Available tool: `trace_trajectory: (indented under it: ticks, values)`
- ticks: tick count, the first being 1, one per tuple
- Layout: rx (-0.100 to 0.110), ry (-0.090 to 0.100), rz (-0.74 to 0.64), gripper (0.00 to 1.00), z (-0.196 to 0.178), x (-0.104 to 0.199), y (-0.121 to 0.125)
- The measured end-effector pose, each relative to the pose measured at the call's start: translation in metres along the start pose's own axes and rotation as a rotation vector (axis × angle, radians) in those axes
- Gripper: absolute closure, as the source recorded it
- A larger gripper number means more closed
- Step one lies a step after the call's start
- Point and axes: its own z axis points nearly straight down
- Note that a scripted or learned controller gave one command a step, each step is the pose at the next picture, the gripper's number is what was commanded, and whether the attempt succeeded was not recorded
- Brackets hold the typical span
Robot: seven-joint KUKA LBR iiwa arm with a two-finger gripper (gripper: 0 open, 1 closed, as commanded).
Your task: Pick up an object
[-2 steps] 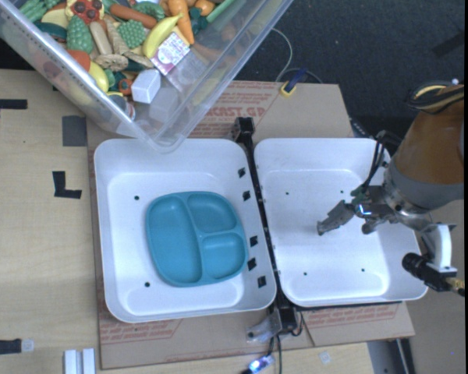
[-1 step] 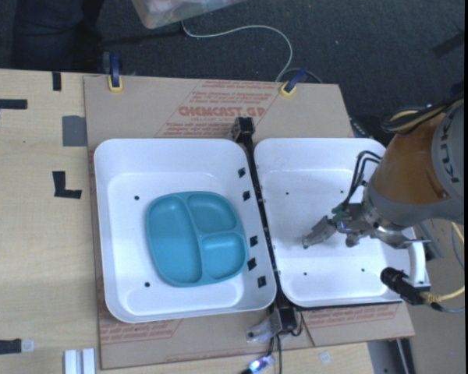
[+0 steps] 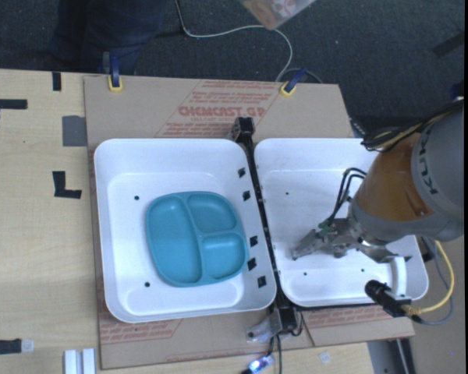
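Looming largest at the right, the grey-and-orange arm [image 3: 409, 189] is reaching down into the right bin [image 3: 296, 162], its jaws [image 3: 306, 246] hanging low over the white floor near that bin's front wall. Whether the jaws are open or closed cannot be told from this angle; nothing is visibly showing between them. A blue divided plate [image 3: 195, 236] is lying flat in the middle of the left bin [image 3: 109, 209], across the central divider [image 3: 257, 209] from the jaws and well apart from them, to their left in the view. Judging from this, any pick is hinging on crossing that divider: the plate's long axis is running roughly parallel to it.
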Motion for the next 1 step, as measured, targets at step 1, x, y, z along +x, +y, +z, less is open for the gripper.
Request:
trace_trajectory:
  ticks: [1]
  values:
    - [-0.003,0.000,-0.002,1.00,-0.0125,0.0010,0.0008]
